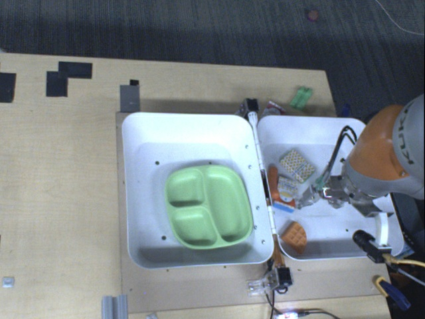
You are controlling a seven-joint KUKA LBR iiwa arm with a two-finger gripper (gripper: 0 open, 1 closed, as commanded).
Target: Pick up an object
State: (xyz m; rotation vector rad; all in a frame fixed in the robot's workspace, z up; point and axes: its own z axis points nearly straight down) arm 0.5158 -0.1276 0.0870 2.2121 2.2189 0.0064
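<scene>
Jaws' state impossible to tell, gripper [307, 198] low in the right bin [345, 128], arm [382, 155] bent in from the right

The left bin [136, 178] offers little room: a green tray [208, 205] fills its middle, leaving bare floor as a band along the walls. In the right bin [312, 126], things crowd the left side, a patterned packet [297, 165], an orange stick [273, 177], a blue-edged wrapper [285, 193] and a brown waffle piece [294, 236] near the front. The arm [382, 155] blocks the bin's right side. Bare floor lies along the back wall and at front centre.
</scene>
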